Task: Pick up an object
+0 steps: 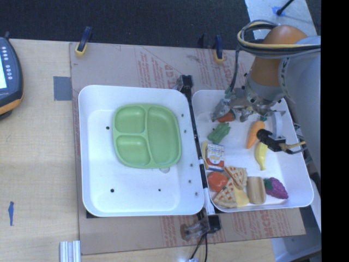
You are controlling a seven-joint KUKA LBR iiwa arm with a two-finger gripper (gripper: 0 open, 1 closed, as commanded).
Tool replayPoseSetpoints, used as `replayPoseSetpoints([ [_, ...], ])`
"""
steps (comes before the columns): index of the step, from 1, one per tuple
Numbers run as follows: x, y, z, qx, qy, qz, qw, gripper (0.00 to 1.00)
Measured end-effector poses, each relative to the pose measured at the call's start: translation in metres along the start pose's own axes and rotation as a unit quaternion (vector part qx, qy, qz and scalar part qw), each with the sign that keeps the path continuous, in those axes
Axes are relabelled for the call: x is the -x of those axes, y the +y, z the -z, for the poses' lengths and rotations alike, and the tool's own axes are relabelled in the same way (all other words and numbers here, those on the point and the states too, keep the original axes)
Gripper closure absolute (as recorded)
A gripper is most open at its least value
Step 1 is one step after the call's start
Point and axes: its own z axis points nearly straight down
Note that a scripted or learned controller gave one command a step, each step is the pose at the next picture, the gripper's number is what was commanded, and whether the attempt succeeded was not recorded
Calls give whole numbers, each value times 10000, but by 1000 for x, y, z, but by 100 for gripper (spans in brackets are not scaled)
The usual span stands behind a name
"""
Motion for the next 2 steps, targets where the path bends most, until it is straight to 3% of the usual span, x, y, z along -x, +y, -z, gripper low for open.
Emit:
replayPoseSetpoints([
  [1, -15, 0, 0, -8, 2, 6, 10000, 0],
  [2, 22, 0, 0, 19, -8, -22, 10000, 0],
])
